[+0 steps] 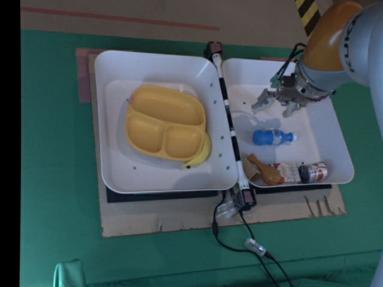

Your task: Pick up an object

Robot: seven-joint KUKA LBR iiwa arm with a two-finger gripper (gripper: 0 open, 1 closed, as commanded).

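1. The arm (350, 37), grey with an orange band above the wrist, reaches in from the right and ends over the upper part of the right bin (326, 133).
2. The gripper (276, 103) hangs above the bin floor with its two fingers spread apart. Nothing sits between the fingers.
3. A blue bottle (273, 137) lies on its side in the middle of the right bin, cap toward the right. It lies just below the gripper in the view and apart from it.
4. Along the near wall of the right bin lies a row of items: a tan piece (251, 169) near the divider, an orange drumstick-shaped toy (266, 171) beside it, and a labelled bottle (302, 172) with a dark cap on its side, reaching toward the right corner.
5. The left bin (114, 118) holds a yellow three-compartment tray (166, 122). A banana (201, 153) lies against the tray's lower right corner.
6. Both bins rest on a cardboard sheet (161, 220) on a green surface. Cables (251, 247) trail from the front of the divider between the bins.
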